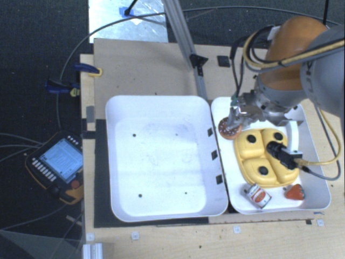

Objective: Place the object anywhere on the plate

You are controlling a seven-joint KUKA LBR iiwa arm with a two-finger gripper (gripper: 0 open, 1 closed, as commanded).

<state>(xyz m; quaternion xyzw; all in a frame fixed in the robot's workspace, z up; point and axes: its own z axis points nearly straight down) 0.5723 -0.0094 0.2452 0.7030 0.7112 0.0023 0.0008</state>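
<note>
Single overhead view.

Bench (140,63): two white bins side by side. Left bin (161,155) fills the middle of the frame; right bin (233,177) sits at centre right.

Arm (323,80) enters from the right edge, with its orange band at upper right. Tool (233,118) is over the upper-left corner of the right bin, pointing down.

Tool state: cannot tell whether it is apart, together or clamped on anything. The tip is small and overlaps what is beneath it.

Task thing: brown round disc (229,129), directly under the tool tip, close against the right bin's left wall. It is just beside the upper-left edge of the yellow plate (253,155) and not on it. Cannot tell whether the tool touches the disc.

Yellow plate: lobed, with several hollows, in the middle of the right bin.

Other contents of the right bin:
- Small can (257,196) with a red and white label, lying tilted just below the plate's lower-left lobe.
- Small red item (294,192) near the bin's lower-right corner, just below the plate.

Off the bench, at the left of the frame: handheld pendant (56,163) with a lit blue screen.
</note>
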